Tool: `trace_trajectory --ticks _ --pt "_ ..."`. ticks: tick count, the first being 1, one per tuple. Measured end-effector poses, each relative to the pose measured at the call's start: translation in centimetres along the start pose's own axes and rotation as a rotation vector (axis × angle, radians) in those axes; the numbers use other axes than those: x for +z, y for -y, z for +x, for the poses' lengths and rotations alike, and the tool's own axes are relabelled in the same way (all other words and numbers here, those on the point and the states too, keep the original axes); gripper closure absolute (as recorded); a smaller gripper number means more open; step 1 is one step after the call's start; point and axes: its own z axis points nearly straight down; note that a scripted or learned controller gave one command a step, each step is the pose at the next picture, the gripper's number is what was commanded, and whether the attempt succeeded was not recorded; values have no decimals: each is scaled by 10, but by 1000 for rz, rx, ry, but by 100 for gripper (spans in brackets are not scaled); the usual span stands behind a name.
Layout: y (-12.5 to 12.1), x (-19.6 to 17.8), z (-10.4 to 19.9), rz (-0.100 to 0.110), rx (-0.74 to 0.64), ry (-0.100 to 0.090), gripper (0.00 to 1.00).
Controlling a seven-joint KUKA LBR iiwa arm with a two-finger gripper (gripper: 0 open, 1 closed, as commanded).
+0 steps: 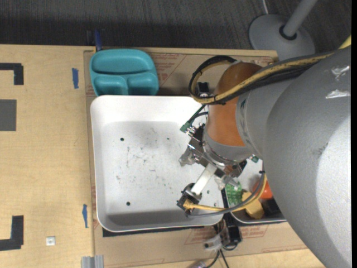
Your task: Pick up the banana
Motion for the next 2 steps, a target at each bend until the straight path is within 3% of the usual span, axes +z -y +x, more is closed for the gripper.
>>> trace_trajectory --ticks 1,2 --pt "62 48 72 3 -73 2 0" --pt "68 50 81 1 6 2 0"
